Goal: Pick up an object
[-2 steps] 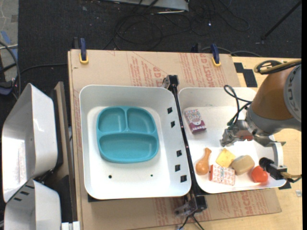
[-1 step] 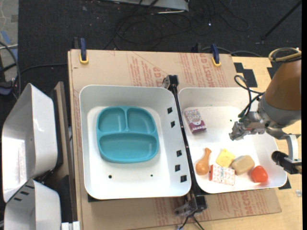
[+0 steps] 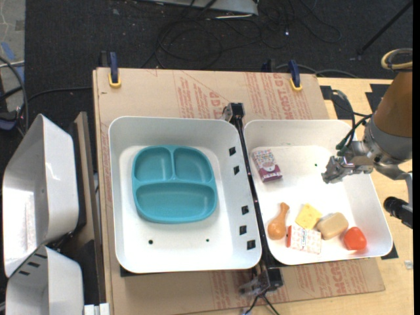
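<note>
The gripper (image 3: 333,173) hangs over the right bin (image 3: 308,131) near its right wall, above bare floor; whether it is spread or closed cannot be told, and nothing is seen in its grasp. The candidate objects lie apart from it: a small purple-and-white carton (image 3: 267,165) toward the bin's upper left, and along the lower edge (left to right) an orange toy drumstick (image 3: 279,223), a yellow cheese wedge (image 3: 308,214), a red-and-white packet (image 3: 304,239), a tan bread roll (image 3: 333,225) and a red tomato (image 3: 355,239). The left bin (image 3: 125,195) carries a teal divided plate (image 3: 174,183).
</note>
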Action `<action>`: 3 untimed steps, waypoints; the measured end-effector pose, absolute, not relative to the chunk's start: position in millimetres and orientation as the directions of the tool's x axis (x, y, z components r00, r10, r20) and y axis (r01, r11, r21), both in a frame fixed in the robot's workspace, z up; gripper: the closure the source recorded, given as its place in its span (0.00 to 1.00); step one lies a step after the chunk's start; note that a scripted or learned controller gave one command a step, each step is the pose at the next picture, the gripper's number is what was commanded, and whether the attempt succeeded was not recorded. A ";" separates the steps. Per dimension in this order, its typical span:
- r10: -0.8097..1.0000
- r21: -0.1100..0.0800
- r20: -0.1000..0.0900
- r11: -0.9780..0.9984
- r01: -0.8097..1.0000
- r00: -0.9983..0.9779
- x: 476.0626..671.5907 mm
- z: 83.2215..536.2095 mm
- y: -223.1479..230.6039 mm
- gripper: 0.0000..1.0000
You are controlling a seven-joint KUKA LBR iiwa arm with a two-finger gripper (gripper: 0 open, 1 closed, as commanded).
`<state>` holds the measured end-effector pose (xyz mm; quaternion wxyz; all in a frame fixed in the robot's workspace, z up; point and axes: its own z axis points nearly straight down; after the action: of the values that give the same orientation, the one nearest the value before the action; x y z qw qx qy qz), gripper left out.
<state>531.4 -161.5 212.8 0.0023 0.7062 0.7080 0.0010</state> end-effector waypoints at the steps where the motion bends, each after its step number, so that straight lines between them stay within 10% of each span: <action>1: 1.000 0.001 0.001 0.007 1.000 -0.007 546.8 206.3 -107.6 1.00; 3: 1.000 0.001 0.001 0.008 1.000 -0.008 577.8 208.5 -2.6 1.00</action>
<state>577.8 -2.6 208.5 -0.0001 0.7042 0.7100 0.0009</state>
